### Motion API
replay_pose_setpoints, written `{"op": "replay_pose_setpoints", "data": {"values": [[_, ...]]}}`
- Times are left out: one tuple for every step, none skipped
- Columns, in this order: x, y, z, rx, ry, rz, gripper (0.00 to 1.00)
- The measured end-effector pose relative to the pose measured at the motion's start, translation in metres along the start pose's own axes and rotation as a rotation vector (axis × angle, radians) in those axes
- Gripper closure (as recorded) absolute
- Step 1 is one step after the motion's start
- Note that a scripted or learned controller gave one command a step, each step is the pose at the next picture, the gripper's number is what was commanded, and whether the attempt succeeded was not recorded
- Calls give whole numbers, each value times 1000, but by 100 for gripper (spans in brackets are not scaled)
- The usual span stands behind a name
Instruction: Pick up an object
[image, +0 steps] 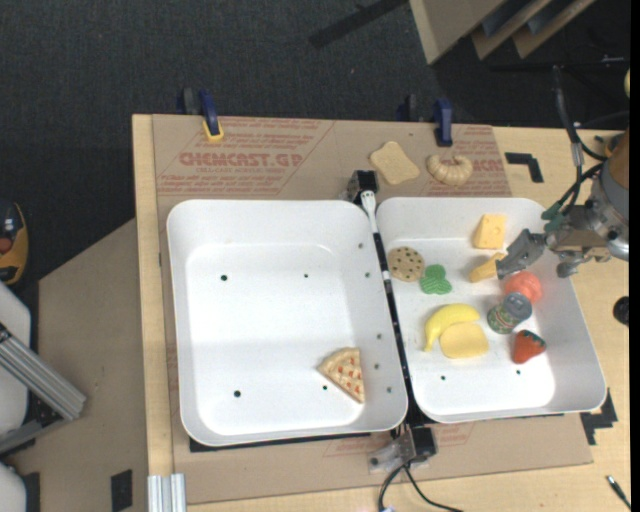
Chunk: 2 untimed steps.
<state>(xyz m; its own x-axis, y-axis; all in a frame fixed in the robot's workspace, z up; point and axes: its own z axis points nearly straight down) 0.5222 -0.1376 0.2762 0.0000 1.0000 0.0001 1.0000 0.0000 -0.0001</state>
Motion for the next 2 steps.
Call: {"op": "replay_pose_setpoints", "data": {"values": [[-24,-14,156,4,-3,3,0],[-24,-10,137,-14,-8,2,100]]}}
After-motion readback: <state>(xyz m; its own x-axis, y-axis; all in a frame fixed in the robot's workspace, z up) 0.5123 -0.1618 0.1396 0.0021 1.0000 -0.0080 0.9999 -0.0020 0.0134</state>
